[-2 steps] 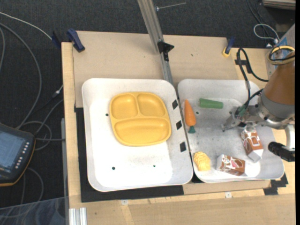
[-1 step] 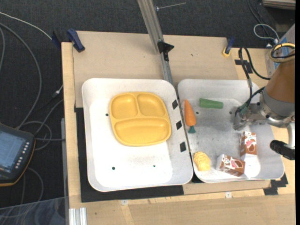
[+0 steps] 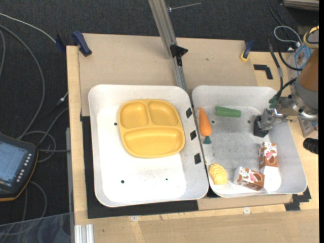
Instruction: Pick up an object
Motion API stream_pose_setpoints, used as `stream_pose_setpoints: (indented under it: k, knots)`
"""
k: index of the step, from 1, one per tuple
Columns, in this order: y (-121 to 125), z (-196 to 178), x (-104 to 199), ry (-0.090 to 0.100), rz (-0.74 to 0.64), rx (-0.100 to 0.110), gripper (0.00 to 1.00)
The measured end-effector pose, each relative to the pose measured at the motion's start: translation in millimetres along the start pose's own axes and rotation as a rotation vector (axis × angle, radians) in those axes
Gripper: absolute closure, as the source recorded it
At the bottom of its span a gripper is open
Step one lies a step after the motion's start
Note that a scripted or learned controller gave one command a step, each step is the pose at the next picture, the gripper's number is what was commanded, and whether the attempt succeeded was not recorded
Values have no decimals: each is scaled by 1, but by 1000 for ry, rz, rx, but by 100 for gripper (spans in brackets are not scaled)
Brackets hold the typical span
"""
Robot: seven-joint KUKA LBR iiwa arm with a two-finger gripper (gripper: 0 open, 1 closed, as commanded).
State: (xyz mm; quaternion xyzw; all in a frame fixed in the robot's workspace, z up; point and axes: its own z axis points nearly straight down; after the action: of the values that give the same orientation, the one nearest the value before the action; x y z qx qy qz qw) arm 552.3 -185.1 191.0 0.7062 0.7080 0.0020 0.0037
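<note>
The right bin (image 3: 234, 143) holds an orange carrot (image 3: 204, 123) with a green tip by its left wall. A green block (image 3: 228, 112) lies near its back, and a yellow corn cob (image 3: 218, 173) sits at the front left. Two brown-and-white cartons are at the front right: one lies flat (image 3: 250, 178), the other (image 3: 269, 157) is just behind it. My gripper (image 3: 264, 121) hangs low over the right side of this bin, right of the green block and behind the cartons. Nothing visible is held in it.
The left bin (image 3: 101, 151) carries a yellow divided plate (image 3: 151, 127) in its back half. A grey metal pole (image 3: 161, 14) slants down to the gap between the bins. Clamps (image 3: 81, 43) sit at the bench's back corners.
</note>
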Motion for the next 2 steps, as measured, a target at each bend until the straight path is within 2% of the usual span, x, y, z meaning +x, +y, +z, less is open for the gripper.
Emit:
stream_pose_setpoints:
  k: [2]
  knots:
    - [11, -107, 7, 0, 1, 1, 100]
